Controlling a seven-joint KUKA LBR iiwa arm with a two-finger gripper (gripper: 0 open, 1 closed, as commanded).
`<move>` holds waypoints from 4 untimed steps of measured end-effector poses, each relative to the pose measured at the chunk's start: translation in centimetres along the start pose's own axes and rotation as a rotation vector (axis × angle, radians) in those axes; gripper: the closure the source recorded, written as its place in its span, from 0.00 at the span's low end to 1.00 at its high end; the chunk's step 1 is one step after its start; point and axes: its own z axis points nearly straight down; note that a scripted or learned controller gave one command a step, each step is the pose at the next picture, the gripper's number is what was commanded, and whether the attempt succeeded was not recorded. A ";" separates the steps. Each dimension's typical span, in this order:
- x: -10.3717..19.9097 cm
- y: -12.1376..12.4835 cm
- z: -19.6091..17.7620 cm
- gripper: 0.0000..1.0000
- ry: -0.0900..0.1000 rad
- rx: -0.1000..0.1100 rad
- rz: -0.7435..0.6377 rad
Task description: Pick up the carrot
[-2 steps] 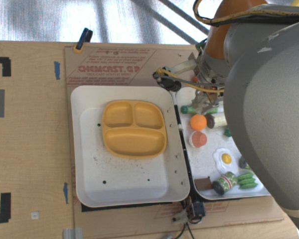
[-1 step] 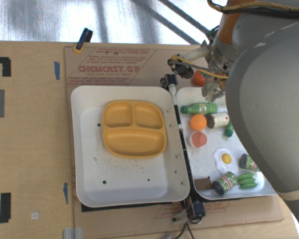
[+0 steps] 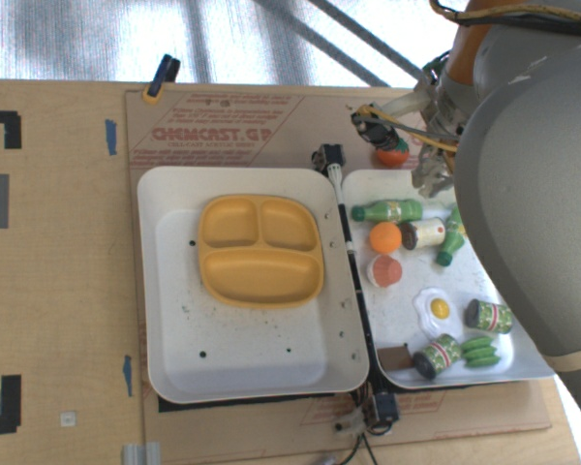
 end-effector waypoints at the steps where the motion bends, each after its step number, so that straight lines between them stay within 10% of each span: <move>1: -1.4 4.3 -4.1 1.00 0.000 0.000 0.000; 3: -4.2 16.0 -1.7 1.00 -0.001 0.001 -0.001; 4: -4.2 17.4 2.5 1.00 -0.005 0.005 -0.046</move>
